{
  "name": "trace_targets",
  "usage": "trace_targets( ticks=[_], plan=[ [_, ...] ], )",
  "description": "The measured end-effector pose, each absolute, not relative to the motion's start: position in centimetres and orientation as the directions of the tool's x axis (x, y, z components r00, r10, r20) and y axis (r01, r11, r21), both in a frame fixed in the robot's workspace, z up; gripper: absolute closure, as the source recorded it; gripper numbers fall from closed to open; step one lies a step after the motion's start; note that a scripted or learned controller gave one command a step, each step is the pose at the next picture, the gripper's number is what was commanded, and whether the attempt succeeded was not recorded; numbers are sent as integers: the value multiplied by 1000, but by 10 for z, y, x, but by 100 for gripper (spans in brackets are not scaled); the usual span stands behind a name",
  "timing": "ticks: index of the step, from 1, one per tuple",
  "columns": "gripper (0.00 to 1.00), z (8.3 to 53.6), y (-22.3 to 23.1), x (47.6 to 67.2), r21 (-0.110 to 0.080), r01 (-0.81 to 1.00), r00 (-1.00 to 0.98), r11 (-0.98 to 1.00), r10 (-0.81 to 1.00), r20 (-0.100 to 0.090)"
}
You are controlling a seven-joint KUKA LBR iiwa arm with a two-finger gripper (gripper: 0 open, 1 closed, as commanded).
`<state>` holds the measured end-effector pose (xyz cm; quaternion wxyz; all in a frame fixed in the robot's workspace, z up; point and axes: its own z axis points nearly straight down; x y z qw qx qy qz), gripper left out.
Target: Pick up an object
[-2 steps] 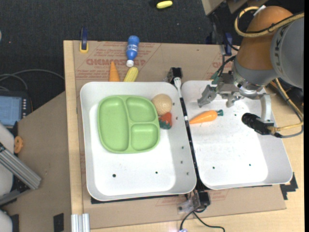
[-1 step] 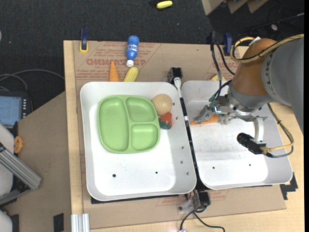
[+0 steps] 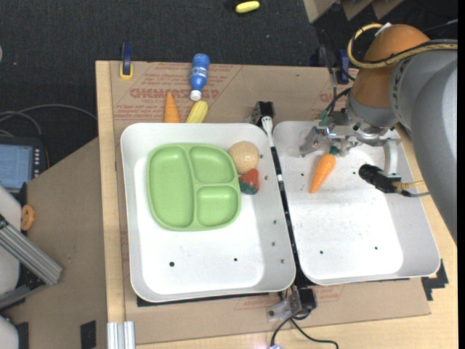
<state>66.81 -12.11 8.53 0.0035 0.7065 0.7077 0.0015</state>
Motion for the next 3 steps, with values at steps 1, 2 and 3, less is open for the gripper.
trace_targets(
  ticks=[1,2,3],
  plan=[
    [0,193,-26,656,12,1000,-10,10,1000,2],
    [0,185,-49,667,4,1000,1,-1,1000,-2],
    [0,185,-63,667,3,1000,1,-1,1000,-2]
  ],
)
